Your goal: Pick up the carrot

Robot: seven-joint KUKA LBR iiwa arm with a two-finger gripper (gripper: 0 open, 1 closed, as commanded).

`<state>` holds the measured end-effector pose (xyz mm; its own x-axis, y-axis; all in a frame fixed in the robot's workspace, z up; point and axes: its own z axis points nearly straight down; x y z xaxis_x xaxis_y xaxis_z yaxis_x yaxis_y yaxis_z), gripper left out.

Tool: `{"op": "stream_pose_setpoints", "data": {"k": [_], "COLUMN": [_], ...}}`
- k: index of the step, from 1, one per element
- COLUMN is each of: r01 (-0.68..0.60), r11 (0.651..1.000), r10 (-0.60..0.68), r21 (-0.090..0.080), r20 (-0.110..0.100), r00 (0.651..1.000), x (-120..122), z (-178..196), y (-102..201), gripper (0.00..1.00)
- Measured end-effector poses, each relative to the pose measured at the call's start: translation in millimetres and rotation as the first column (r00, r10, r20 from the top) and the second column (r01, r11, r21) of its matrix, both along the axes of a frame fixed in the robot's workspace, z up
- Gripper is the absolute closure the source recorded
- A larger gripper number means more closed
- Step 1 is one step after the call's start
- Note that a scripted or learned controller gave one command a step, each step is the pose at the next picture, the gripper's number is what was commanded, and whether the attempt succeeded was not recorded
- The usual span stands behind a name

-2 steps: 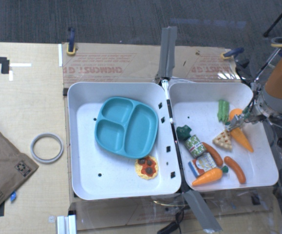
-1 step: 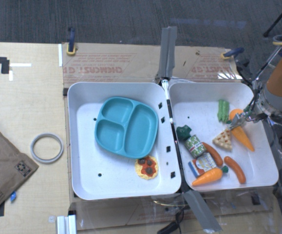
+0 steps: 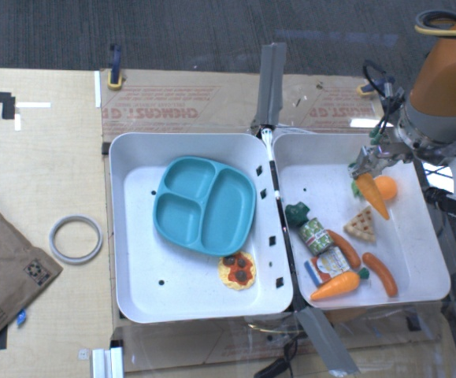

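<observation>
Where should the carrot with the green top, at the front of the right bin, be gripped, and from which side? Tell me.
Grip the carrot at its thicker half, near the green top, coming from straight above and closing across its width. It lies flat and tapers leftward, so the thin tip would likely slip. A sausage lies close on its right.

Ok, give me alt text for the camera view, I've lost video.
The gripper is at the right bin's far side, with an orange carrot hanging tilted just under it. A second carrot lies at the bin's near edge among sausages; the left bin holds a blue divided plate.
</observation>
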<state>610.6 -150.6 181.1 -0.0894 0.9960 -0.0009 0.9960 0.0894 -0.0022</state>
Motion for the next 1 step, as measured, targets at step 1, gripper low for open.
{"op": "stream_pose_setpoints", "data": {"k": [1], "r01": [0.242], "r11": [0.97], "r10": [-0.242], "r21": [-0.002], "r20": [-0.001], "r00": [0.97], "x": [30.5], "z": [4.0], "y": [-24.4], "gripper": [1.0]}}
